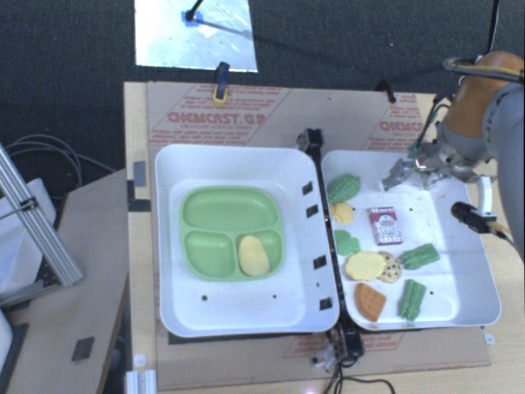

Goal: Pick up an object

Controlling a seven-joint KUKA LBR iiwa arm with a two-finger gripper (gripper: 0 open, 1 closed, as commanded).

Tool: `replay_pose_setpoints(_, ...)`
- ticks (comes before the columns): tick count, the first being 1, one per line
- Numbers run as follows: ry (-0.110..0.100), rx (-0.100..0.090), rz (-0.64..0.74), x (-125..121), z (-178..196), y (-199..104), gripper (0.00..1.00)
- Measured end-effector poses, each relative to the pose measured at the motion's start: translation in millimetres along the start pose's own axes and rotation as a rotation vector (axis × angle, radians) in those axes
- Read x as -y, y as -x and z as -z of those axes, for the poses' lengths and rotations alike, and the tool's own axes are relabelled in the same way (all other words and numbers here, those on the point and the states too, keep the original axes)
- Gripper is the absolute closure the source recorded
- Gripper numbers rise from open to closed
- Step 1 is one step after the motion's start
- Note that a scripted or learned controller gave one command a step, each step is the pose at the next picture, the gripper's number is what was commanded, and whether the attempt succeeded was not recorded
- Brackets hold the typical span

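My gripper [413,173] hangs over the far edge of the right bin [476,302], open, with nothing between its fingers. Below and left of it in that bin lie a small red box [385,226], a green leafy piece [343,187], a small yellow piece [342,213], another small green piece [346,242], a round yellow piece [365,265], a cookie [390,269], two green pickle-like pieces [419,257] [412,298] and an orange waffle [370,301]. The red box is the nearest, a short way below the gripper.
The left bin [189,171] holds a green divided tray [232,212] with a yellow oval item [254,255] in its lower right compartment. A black divider with clips [321,220] runs between the bins. A metal frame [33,220] stands at the left.
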State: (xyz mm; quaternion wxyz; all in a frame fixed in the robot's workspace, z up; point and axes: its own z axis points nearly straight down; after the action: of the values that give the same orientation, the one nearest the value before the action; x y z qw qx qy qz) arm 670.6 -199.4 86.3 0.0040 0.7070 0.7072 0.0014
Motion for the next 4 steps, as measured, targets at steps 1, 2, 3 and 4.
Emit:
replay_pose_setpoints(1, -0.003, -0.004, 0.01, 1, -1, -90, 0.0)
replay_pose_setpoints(2, -0.011, -0.005, 0.0, 62, -1, -90, 0.0)
replay_pose_setpoints(3, -0.001, 0.002, -0.004, 24, 3, -4, 0.0)
replay_pose_setpoints(4, -0.011, -0.004, -0.003, 95, -2, 3, 0.0)
